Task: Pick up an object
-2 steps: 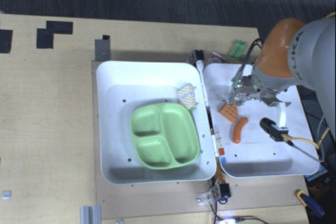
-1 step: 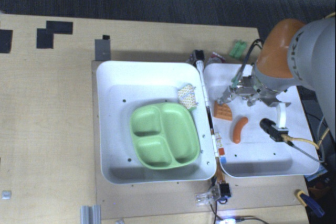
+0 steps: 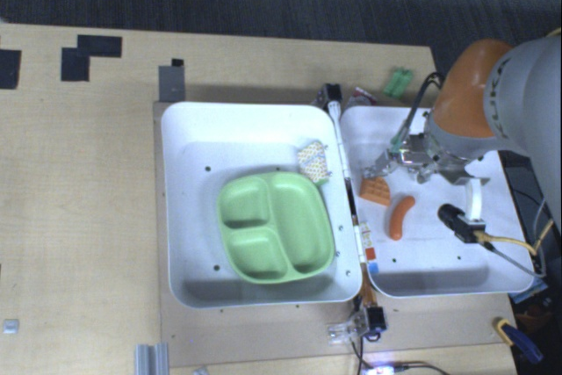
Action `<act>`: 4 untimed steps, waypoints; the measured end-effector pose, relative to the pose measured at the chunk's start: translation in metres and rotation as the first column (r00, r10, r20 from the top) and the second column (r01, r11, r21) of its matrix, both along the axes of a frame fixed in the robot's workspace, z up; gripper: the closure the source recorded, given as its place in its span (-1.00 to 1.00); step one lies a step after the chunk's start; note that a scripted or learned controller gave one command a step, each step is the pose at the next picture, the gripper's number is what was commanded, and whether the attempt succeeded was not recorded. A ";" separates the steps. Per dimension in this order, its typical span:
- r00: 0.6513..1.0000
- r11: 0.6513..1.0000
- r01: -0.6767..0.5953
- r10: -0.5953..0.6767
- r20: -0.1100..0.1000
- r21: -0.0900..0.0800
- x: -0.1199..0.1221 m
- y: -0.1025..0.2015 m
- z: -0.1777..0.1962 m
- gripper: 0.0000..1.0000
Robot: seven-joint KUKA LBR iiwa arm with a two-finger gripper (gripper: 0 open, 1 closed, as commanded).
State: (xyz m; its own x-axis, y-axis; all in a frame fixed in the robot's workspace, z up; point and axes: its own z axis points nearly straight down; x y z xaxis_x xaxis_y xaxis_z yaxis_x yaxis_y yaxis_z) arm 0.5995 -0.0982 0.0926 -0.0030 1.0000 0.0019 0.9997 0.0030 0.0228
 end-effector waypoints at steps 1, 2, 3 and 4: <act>1.000 1.000 -0.002 0.002 0.005 0.001 0.002 0.001 0.012 1.00; 1.000 1.000 -0.003 0.003 0.003 0.001 0.001 0.001 0.011 -1.00; 1.000 1.000 0.000 0.000 -0.002 -0.005 0.002 0.010 -0.001 -1.00; 1.000 1.000 0.002 -0.002 -0.002 -0.004 -0.050 -0.003 -0.002 -1.00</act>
State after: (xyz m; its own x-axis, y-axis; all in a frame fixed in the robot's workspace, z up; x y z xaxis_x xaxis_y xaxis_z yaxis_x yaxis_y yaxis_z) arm 0.5491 -0.1009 0.0910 -0.0013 1.0000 -0.0024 0.9998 0.0014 0.0205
